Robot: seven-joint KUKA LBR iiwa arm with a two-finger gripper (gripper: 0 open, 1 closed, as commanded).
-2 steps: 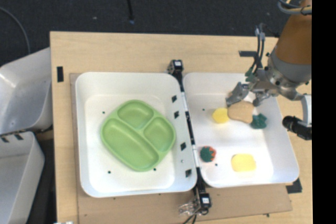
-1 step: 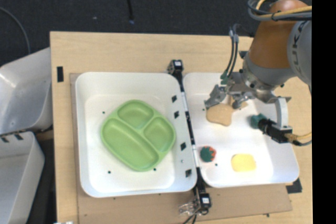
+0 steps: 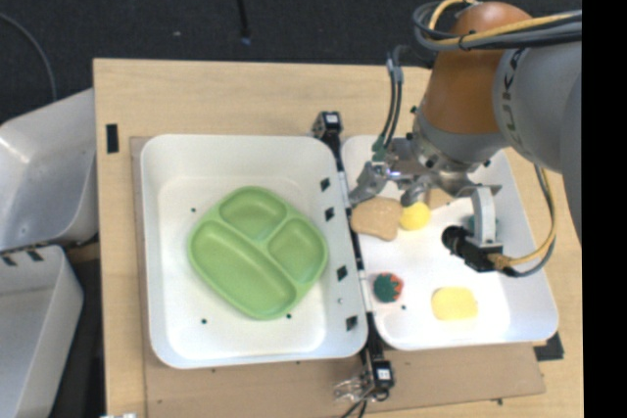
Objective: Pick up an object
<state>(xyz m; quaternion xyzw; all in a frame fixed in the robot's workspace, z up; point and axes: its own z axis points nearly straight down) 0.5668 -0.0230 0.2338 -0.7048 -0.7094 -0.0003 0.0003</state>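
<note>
In the right bin (image 3: 529, 308) lie a tan flat piece (image 3: 377, 219), a small yellow ball (image 3: 415, 216), a red and green strawberry-like toy (image 3: 389, 287) and a pale yellow block (image 3: 454, 303). My gripper (image 3: 404, 185) hangs low over the bin's upper left part, just above the tan piece and the yellow ball. The wrist hides much of the gripper, and I see no object lifted by it.
The left bin (image 3: 167, 328) holds a green divided plate (image 3: 258, 252). A ridge with black clips (image 3: 345, 240) separates the two bins. A black fitting with a yellow cable (image 3: 468, 248) hangs from the arm over the right bin's middle.
</note>
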